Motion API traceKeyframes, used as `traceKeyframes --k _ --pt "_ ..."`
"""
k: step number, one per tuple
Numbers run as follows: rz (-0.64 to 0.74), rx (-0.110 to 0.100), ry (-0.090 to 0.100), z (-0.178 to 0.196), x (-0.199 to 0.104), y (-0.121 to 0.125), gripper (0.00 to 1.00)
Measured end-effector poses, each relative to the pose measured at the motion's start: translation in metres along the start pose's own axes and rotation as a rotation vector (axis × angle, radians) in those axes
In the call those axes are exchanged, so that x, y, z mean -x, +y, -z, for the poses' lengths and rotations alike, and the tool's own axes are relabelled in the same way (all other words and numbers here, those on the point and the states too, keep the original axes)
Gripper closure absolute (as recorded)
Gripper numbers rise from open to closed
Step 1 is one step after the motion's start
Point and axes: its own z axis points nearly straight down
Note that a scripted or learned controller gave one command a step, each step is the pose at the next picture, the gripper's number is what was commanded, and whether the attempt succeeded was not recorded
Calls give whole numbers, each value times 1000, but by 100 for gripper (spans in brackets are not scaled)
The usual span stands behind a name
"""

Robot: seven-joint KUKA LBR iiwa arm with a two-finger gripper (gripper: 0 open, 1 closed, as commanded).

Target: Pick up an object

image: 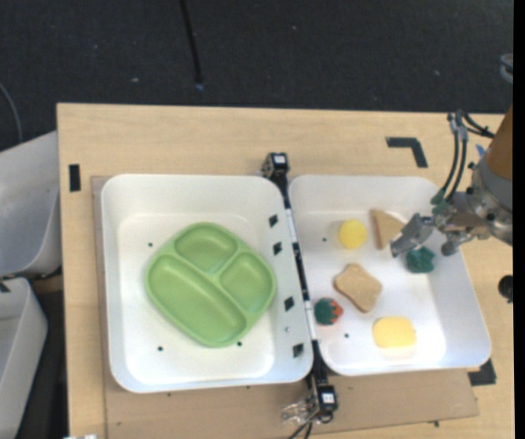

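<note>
Camera view has the tool (420, 241) open just above a green lump (420, 262), right of the yellow ball (353, 235). Approach step, I judge; next it must descend and close.

Arm (496, 167) cut off at right edge.

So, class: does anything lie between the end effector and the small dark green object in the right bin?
Nothing visible does. The end effector hangs right beside the dark green object; the tan wedge lies off to its side.
</note>
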Motion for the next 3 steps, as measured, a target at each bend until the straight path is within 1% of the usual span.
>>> traceKeyframes --k 1,2,3 --pt "3 12 -3 6 0 2 0" --pt "2 6 -1 -55 1 -5 0" --pt "-1 8 -2 -100 -5 0 0"
